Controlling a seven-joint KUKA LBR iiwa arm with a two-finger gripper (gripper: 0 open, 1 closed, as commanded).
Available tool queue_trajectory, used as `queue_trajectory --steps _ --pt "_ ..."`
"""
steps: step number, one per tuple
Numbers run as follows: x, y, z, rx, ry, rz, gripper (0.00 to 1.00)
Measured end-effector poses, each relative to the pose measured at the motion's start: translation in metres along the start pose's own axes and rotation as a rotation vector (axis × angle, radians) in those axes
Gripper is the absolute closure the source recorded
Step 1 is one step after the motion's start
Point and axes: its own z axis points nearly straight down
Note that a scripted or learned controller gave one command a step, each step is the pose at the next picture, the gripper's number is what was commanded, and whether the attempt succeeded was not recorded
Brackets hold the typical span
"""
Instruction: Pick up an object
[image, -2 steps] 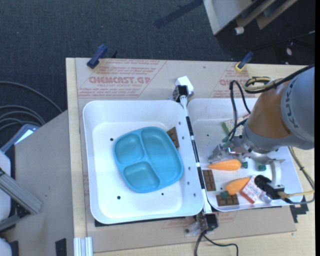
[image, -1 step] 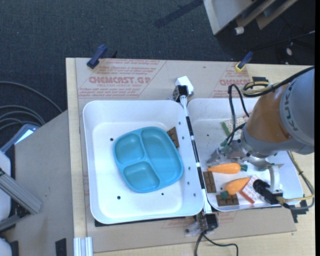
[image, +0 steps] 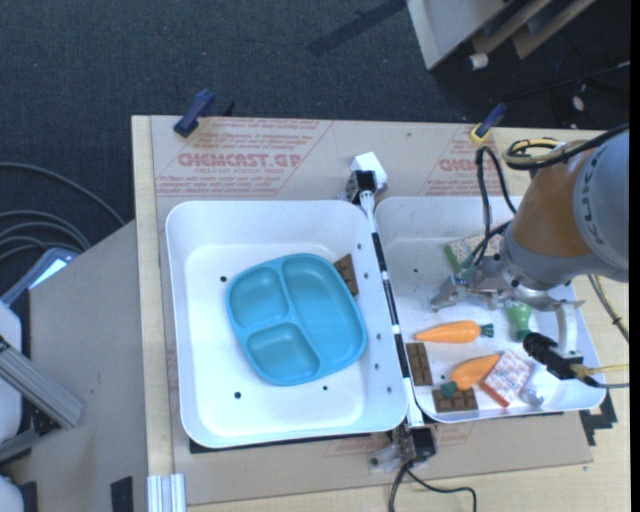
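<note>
Carrot (image: 452, 333) is the handiest pick: an orange toy with a green stub at its right end, lying on its side near the middle of the right bin (image: 420, 215), clear of its neighbours. A second orange carrot-like piece (image: 474, 370) lies closer to that bin's near edge, touching a small red-and-white packet (image: 507, 377), with a dark brown block (image: 452, 398) by the near-left corner. A green piece (image: 519, 318) sits toward the right side, partly under the arm. The left bin (image: 190, 300) carries a blue divided plate (image: 295, 318) across its middle. The gripper (image: 470, 288) hangs low over the right bin, above the carrot and toward the far side; whether its claw is open or closed I cannot tell, since the wrist hides the tips, and nothing is seen held. The carrot looks like light, stiff, smooth plastic, so it would likely roll or squirt out under a slanted pinch. Taking it across the thick middle of its body, jaws square to its long axis, seems safest; the tapered left tip offers little to hold.
</note>
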Motion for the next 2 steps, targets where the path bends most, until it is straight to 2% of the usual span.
queue_trajectory --steps 1,2 --pt "0.035 -0.022 0.0 0.003 0.002 -0.002 0.0" --pt "0.038 -0.033 0.0 0.003 0.002 0.0 0.0"
